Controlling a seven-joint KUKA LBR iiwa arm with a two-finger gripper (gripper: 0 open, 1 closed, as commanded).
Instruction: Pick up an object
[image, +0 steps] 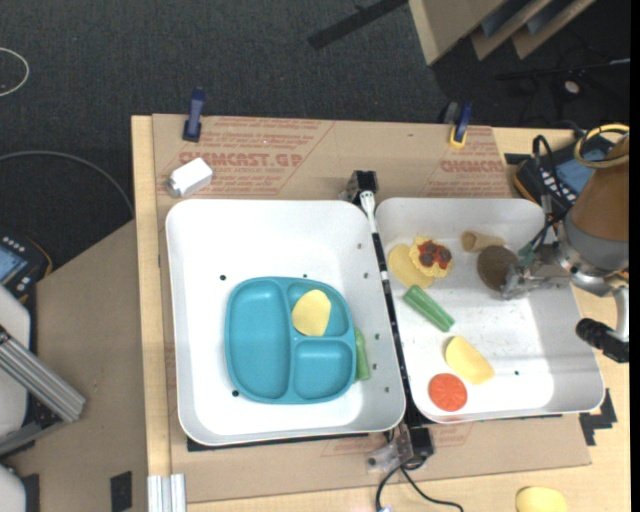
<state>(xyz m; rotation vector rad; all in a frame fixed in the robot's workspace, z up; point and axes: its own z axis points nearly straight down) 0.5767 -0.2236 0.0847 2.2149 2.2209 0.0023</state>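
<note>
The hand (512, 280) hangs low near the right bin's (560, 395) far right corner, beside a brown object (493, 265); its grip state is unclear

One overhead camera looks slantwise onto both bins (200, 300).

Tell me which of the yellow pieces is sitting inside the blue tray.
The yellow piece in the upper right compartment of the blue tray, in the left bin. The other yellow pieces lie loose in the right bin.
</note>
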